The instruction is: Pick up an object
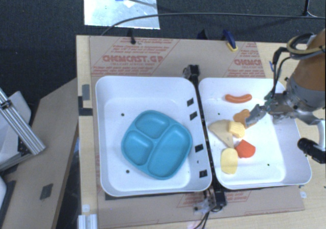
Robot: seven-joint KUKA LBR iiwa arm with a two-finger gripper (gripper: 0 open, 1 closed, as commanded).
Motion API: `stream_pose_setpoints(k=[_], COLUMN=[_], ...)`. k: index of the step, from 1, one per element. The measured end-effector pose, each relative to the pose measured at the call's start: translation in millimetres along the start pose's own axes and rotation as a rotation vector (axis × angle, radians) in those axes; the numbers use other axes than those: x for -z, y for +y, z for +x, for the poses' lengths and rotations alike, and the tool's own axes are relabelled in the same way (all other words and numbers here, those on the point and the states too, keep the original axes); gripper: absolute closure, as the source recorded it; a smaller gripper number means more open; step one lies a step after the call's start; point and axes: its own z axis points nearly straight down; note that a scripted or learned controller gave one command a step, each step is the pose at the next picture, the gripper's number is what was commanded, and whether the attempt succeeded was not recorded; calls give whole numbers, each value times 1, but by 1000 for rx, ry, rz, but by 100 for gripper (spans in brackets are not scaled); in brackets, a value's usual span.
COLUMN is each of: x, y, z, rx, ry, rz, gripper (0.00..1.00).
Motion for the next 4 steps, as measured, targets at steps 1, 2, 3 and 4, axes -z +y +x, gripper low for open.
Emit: stream_pose_setpoints(k=[1, 2, 3, 4], x=[7, -56, -116, -128], y=[3, 7, 7, 11], z=[0, 2, -4, -6], rx=[3, 1, 0, -1], ry=[-2, 0, 0, -3], rz=[-12, -8, -8, -19], gripper=[0, 0, 0, 0])
